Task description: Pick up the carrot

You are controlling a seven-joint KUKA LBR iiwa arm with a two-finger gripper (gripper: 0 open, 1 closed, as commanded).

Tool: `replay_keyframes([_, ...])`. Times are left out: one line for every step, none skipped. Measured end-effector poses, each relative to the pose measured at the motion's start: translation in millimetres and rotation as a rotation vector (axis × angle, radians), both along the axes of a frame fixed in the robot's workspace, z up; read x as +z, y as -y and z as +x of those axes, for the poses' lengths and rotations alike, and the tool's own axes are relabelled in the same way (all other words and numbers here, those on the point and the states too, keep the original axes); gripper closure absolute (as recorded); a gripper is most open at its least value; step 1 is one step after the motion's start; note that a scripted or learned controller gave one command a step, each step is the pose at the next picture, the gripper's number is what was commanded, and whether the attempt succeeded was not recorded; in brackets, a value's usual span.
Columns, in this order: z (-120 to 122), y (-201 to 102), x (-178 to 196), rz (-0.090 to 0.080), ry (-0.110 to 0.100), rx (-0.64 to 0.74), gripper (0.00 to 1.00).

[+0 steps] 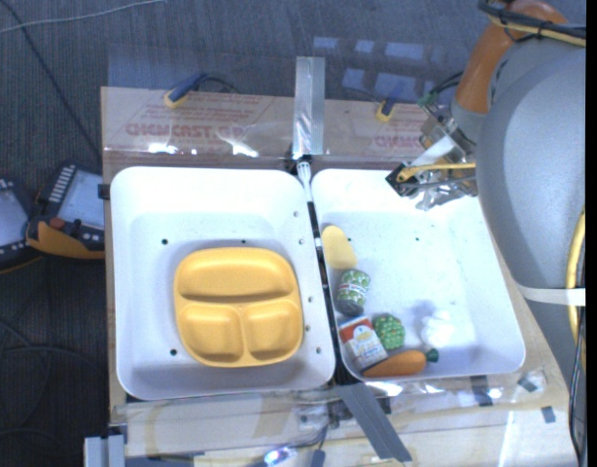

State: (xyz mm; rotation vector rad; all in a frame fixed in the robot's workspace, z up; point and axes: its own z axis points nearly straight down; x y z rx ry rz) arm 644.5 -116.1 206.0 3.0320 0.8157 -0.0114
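A grey robot arm [542, 154] fills the right side, above a desk [230, 129] bearing two white bins. The left bin [143, 212] holds a yellow divided plate [240, 305]. The pincer [430, 178] hovers over the right bin's [474, 280] far corner, touching nothing; whether it is released or clenched cannot be told. The carrot [396, 364] lies against the near wall, beside a green toy [388, 331].
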Motion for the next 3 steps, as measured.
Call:
replay_keyframes([-60.1,103.2,-1.7,0.000,-0.002,-0.080,1.00])
replay_keyframes([1.0,59.6,-4.6,-0.001,0.002,-0.314,1.00])
replay_keyframes([-11.4,17.2,-47.2,-0.001,0.000,-0.322,1.00])
